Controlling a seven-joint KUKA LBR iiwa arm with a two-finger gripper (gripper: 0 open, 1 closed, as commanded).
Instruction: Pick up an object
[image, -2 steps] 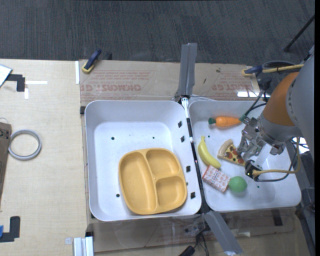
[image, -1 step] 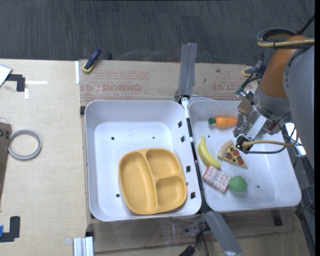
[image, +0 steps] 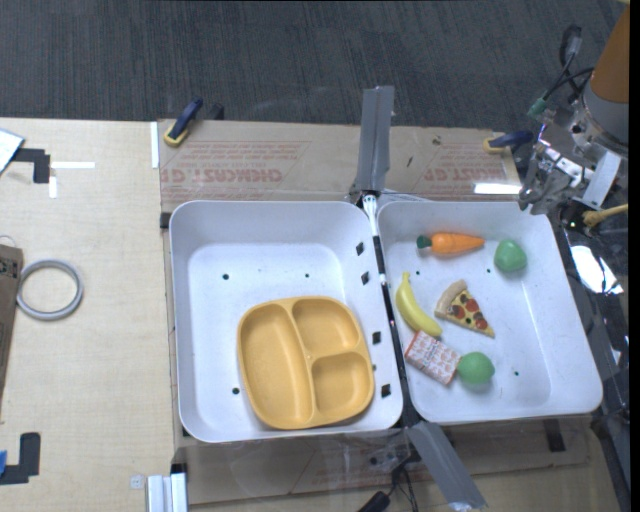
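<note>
Gripper (image: 537, 192) hangs above the right bin's (image: 560, 330) far right corner, nothing between its fingers; jaw state cannot be told. Candidates lie loose in that bin: carrot (image: 452, 242), banana (image: 415, 307), pizza slice (image: 465, 307), two green balls. Yellow divided plate (image: 305, 360) occupies the left bin. Spacing favours a clean approach to any.
</note>
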